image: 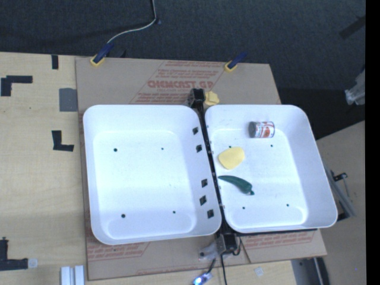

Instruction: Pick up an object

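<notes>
Where the right bin [297, 215] is joined to the left bin [142, 224], three objects are seen lying apart on its floor. A small can [261, 129] is laid on its side near the far wall. A flat yellow piece [231, 157] is placed nearer the divider, and a dark green chilli pepper [236, 184] is found just below it. Both bins are carried on a cardboard sheet [178, 82] on the counter [35, 159].
</notes>
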Action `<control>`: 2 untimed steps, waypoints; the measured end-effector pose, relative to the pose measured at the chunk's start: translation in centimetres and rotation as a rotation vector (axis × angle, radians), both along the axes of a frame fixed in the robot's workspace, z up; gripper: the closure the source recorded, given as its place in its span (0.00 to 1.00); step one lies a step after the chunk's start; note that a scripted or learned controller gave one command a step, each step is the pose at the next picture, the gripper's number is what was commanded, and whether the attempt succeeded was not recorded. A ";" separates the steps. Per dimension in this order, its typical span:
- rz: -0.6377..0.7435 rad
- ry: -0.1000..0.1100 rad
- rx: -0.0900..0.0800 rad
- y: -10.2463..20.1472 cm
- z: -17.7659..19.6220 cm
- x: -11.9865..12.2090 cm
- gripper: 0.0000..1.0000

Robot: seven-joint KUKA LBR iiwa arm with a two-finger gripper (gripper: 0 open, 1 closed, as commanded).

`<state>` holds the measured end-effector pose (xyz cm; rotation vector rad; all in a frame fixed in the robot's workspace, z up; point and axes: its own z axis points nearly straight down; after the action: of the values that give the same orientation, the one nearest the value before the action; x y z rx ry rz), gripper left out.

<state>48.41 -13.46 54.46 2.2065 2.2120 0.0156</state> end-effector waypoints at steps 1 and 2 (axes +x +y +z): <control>-0.009 0.018 0.002 -9.4 -1.0 0.0 1.00; 0.006 0.032 0.010 -0.3 -12.1 0.0 1.00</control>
<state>48.36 -13.76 42.33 2.2207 2.2395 -0.0085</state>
